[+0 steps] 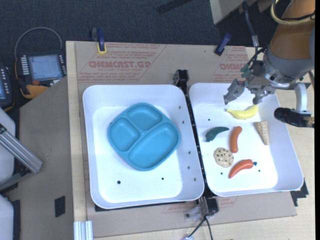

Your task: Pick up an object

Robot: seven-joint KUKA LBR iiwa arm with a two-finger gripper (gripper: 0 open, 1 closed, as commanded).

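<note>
The gripper (244, 98) hangs over the right bin's (287, 176) far edge, jaws spread wide and holding nothing. The yellow banana (243, 113) lies just below its fingertips, near that far edge.

Arm (292, 29) being extended in from right edge, upper part of view. Orange band being shown above grey wrist. Wrist being angled down and toward left. Gripper (246, 97) being held low at end of wrist, two fingers (232, 93) being spread apart, tips pointing downward. Nothing being gripped between fingers.
</note>
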